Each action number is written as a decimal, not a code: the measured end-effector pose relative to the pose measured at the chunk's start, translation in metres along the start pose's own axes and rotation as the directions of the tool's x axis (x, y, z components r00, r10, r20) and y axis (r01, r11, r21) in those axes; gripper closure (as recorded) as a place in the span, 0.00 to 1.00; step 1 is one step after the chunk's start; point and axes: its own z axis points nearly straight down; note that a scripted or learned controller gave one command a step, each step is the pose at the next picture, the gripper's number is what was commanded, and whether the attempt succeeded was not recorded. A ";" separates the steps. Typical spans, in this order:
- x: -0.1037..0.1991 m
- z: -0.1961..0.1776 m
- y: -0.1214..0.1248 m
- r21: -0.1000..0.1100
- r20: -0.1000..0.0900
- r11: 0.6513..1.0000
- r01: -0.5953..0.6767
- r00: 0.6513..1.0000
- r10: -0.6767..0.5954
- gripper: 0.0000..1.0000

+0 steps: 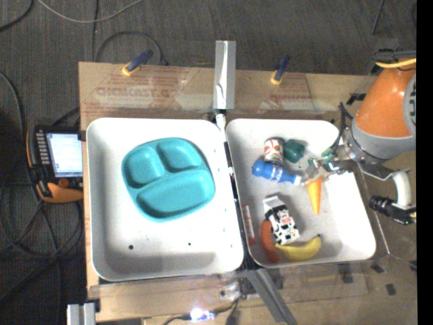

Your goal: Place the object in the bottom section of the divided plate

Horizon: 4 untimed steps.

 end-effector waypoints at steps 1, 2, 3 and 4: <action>-0.014 -0.100 0.033 -0.001 0.001 1.000 0.017 1.000 -0.017 1.00; 0.045 -0.051 0.035 0.001 -0.001 1.000 0.025 1.000 -0.025 1.00; 0.121 -0.003 0.048 0.000 -0.002 0.994 0.112 0.994 -0.112 1.00; 0.173 -0.003 0.066 0.000 0.000 0.980 0.200 0.980 -0.200 1.00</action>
